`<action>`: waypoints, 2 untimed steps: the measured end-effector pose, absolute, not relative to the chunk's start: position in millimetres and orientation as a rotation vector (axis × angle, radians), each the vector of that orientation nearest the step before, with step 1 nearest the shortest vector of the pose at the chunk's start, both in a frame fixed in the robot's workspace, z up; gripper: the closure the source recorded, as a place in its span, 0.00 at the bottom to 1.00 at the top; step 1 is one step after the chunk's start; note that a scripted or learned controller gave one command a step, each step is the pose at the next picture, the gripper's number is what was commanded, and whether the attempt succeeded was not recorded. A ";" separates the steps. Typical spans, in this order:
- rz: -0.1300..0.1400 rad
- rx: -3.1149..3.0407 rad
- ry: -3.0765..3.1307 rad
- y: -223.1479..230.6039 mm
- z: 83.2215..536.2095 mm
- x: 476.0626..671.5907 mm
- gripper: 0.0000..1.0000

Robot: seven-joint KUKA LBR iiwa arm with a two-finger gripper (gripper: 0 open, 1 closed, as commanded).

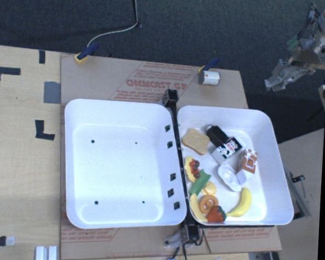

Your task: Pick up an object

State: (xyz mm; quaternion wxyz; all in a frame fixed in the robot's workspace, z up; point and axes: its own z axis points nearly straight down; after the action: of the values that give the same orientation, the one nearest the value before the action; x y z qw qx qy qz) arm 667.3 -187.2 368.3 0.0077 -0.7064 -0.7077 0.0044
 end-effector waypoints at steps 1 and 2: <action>-0.007 -2.225 -2.231 -192.1 476.1 668.8 1.00; -0.004 -2.226 -2.227 -210.1 539.0 668.5 1.00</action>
State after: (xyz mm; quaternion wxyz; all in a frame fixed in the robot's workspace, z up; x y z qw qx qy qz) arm 668.5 -210.1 539.0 -0.0035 -0.7068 -0.7074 -0.0013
